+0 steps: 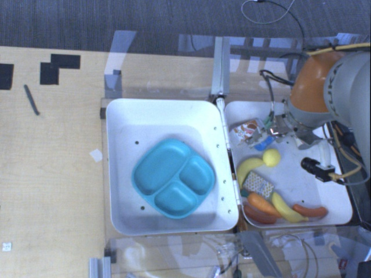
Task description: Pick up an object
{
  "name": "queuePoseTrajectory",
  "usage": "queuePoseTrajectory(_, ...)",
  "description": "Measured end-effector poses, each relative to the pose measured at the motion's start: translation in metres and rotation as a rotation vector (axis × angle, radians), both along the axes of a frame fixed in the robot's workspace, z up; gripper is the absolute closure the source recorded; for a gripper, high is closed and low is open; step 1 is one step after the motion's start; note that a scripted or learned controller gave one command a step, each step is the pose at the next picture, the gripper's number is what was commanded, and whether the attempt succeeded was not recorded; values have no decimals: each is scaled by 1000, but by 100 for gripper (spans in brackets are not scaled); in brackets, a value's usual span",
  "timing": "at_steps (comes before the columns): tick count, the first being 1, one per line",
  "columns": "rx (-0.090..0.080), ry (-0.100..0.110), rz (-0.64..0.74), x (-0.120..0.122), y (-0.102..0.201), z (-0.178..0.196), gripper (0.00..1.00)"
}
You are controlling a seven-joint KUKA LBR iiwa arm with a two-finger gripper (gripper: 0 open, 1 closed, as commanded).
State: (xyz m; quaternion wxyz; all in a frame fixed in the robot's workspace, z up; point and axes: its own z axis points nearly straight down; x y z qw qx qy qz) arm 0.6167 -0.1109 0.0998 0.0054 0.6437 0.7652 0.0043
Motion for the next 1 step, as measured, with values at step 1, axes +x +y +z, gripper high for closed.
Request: queuePoseTrajectory(1,1,8,-58,-46,51,86,100)
